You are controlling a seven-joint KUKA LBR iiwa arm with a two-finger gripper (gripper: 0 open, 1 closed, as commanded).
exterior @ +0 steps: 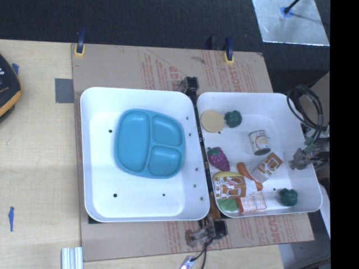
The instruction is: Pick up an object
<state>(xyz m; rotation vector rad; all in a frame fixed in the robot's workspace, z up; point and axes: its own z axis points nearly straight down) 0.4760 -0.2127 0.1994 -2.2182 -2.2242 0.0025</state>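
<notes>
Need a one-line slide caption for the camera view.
Blue divided plate in left bin; toy food in right bin; gripper at right rim.

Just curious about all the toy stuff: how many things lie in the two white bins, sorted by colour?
Blue: 1, the divided plate
Green: 2, broccoli and
Purple: 1, grapes
Tan: 1, round cookie
Orange: 1, carrot
Printed packs and can: 4
Total: 10

Bright, even overhead light washes the two white bins, the left bin (pixel 95 150) nearly blown out along its floor and rim. Shadows are soft and short, gathering under the blue divided plate (pixel 149 143) and inside the bin walls. The frame is slightly soft and grainy, and the dark floor (pixel 140 7) above the bench loses detail.
</notes>
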